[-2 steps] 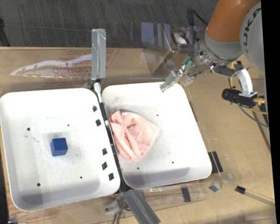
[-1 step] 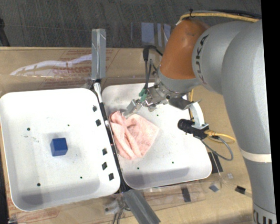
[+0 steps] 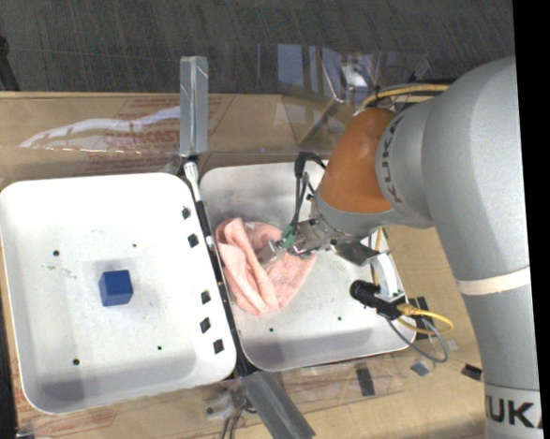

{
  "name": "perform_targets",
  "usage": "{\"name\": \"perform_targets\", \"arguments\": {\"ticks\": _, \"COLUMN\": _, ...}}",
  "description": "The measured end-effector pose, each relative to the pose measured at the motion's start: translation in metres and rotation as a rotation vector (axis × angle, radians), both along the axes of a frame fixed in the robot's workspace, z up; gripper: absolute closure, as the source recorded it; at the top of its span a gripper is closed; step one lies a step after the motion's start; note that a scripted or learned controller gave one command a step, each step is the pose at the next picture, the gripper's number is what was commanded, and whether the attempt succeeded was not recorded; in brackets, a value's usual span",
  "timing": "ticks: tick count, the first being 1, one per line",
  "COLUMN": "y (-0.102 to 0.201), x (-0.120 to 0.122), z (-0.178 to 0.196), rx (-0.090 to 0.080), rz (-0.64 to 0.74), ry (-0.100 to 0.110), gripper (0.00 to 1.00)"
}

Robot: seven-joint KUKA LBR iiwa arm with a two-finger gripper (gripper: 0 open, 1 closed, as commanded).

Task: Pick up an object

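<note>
A grey robot arm [image 3: 460, 182] with a glossy orange band lowers its metal gripper [image 3: 284, 244] onto a soft, crumpled pink cloth [image 3: 258, 265], which bunches in folds directly beneath and left of it. Whether the gripper is parted or closed cannot be told. Far left sits a small, hard-edged blue cube [image 3: 116, 287].

We are looking down on a brown cardboard-covered bench [image 3: 81, 134] lying against a dark grey ribbed floor [image 3: 242, 19]. Two shallow white bins [image 3: 30, 212] are sitting side by side on it, a grey metal divider [image 3: 193, 98] running between them. Glare is streaking the cardboard.
</note>
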State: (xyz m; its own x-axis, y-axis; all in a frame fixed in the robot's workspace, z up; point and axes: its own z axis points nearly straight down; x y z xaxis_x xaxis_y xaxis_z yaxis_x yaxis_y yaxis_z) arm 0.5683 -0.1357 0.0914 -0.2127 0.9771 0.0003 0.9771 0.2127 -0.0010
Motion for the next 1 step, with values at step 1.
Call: {"name": "perform_targets", "arguments": {"ticks": 1, "y": 0.0304, "x": 0.0273, "z": 0.071, "rx": -0.001, "rz": -0.118, "ry": 0.002, "gripper": 0.0}}
